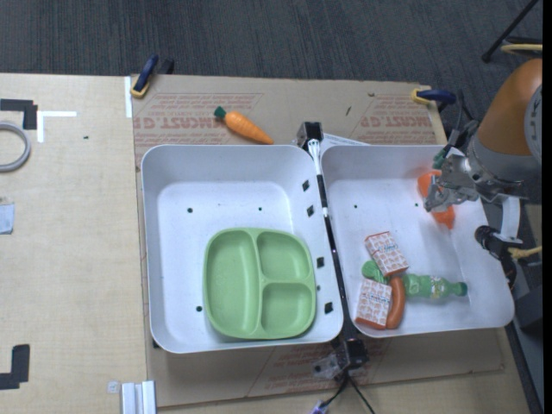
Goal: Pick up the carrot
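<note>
While the pincer point(442, 198) hovers right, the carrot point(243, 125) lies far left.

Pincer point(442, 198) low at arm's tilted wrist

Even, bright light falls from overhead on my pale wooden desk point(69, 274); the 2 shallow white plastic bins point(172, 197) show soft shadows, slight blur.

Carrot point(244, 126) behind left bin point(164, 257), tray point(259, 283) inside
</note>
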`<state>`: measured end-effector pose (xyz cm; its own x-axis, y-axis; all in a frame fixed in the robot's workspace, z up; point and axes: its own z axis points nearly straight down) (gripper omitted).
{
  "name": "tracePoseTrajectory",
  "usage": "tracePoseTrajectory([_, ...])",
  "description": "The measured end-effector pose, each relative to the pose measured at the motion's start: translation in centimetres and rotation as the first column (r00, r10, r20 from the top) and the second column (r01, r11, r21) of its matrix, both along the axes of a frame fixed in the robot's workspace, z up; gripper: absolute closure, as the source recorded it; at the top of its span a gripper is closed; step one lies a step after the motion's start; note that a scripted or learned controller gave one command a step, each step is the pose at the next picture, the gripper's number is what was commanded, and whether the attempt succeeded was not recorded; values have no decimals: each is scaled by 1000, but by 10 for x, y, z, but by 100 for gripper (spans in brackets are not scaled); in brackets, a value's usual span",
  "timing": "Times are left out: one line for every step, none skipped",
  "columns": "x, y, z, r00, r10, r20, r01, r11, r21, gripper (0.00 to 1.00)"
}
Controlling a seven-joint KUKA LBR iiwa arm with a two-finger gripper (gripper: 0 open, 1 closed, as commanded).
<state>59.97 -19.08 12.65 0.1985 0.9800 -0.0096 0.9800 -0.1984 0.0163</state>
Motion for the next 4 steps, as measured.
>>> tracePoseTrajectory([0,0,0,1000,0,0,0,1000,0,0])
tracePoseTrajectory([0,0,10,1000,3,0,-3,1000,-1,100])
tracePoseTrajectory([0,0,10,1000,3,0,-3,1000,0,0])
tracePoseTrajectory([1,0,19,1000,6,0,-6,1000,-1,100])
